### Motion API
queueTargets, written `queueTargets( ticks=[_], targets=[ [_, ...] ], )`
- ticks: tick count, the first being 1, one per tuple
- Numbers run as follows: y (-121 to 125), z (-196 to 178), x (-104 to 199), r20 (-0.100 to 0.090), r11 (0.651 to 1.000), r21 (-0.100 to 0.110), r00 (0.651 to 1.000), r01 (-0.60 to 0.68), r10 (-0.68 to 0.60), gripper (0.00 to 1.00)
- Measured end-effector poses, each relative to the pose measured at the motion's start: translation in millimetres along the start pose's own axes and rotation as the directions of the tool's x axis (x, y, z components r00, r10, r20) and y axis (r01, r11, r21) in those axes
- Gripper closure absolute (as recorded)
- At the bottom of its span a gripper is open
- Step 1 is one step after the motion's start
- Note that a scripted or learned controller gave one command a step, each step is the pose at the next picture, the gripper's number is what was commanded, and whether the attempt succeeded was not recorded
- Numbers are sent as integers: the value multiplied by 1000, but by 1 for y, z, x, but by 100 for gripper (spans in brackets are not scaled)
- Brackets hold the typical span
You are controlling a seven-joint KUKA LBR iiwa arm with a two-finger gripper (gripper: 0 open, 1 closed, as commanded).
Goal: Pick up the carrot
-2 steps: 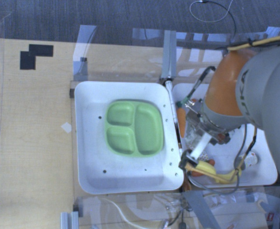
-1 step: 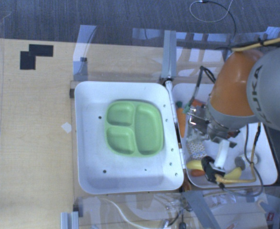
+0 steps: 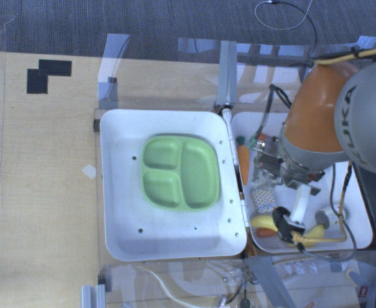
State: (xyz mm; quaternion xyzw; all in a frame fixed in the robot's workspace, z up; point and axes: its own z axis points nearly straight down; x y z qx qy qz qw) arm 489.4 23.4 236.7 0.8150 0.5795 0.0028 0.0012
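Seen from above. In right bin (image 3: 362, 236), hard against its left wall and lying along it: the carrot (image 3: 243, 163). Just beside it, over same bin: gripper (image 3: 273, 172), open or closed impossible to tell. Best to descend straight over carrot's middle, keep clear of the wall, then close across its width. Also in right bin: banana (image 3: 263, 222). In left bin (image 3: 120, 172): green plate (image 3: 179, 172).

Dark blue-grey carpet (image 3: 143, 11) runs beyond the far edge of the bench, and a thin pale cable (image 3: 284, 11) loops on it toward the far right. The bench (image 3: 47, 172) is pale wood, with 2 black blocky marks (image 3: 49, 74) near its far left corner. A grey metal post (image 3: 226, 76) stands at the far edge.
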Motion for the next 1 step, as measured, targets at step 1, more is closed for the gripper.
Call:
queueTargets(
  ticks=[1],
  targets=[
    [12,21,-35,2,996,3,996,86,-86,100]
  ],
)
